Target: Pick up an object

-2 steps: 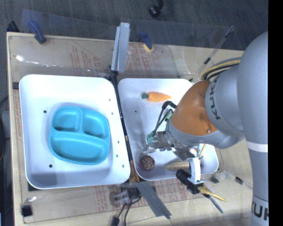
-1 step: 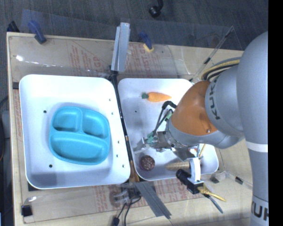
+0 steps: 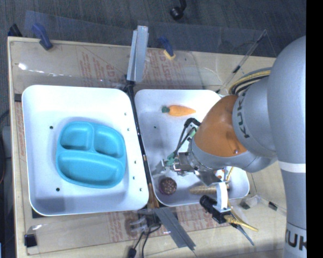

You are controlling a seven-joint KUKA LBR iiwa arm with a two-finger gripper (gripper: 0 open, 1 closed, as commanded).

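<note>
An orange toy carrot with a green top lies near the far edge of the right bin. A small brown round object rests at that bin's near left corner. My gripper hangs low over the bin's left part, just above and slightly right of the brown object and well below the carrot in the view. The wrist hides the bin floor to the right. A thin tan stick pokes out from under the wrist near the front wall.
The left bin holds a blue divided plate at its middle. A grey bar stands at the back where the bins meet. The bulky grey and orange arm covers the right bin's right half.
</note>
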